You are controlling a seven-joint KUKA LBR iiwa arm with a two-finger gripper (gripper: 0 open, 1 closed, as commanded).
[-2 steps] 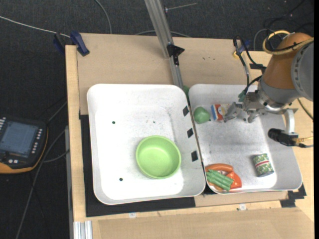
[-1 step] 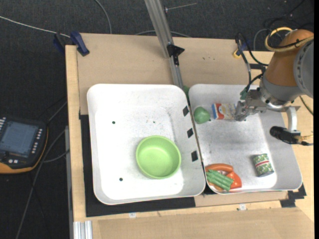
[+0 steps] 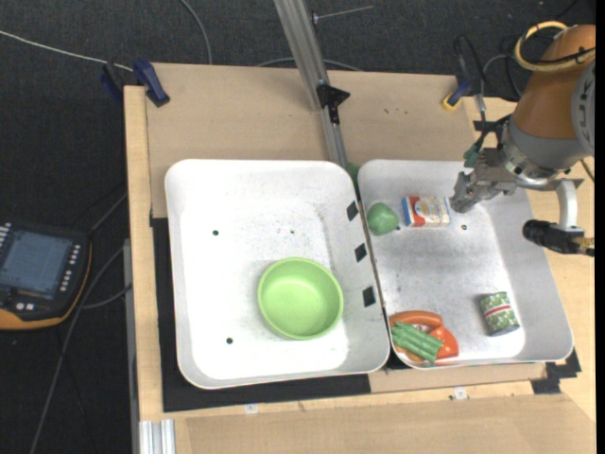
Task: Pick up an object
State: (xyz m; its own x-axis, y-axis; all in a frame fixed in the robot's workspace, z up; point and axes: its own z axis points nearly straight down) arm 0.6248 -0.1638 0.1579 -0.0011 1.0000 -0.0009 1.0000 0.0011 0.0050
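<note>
The hand (image 3: 465,195) hovers just beside the small carton (image 3: 426,212) in the right bin (image 3: 529,282); its spread cannot be told.

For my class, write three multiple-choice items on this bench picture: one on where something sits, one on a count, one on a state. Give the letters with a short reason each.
1. Where is the green bowl?
A. In the left bin
B. In the right bin
C. On the bare bench outside the bins

2. How many things lie in the right bin?
A. Two
B. Four
C. Six

3. How does the gripper stand to the small carton?
A. It holds the carton high above the bin
B. It is low beside the carton's right end
C. It is over the left bin, far from the carton

Answers:
1 A, the bowl sits in the lower middle of the left bin.
2 B, there are a green ball, the carton, a small can and a red and green dish of play food.
3 B, the gripper is down at the carton's right end, and the carton lies on the bin floor.
</note>
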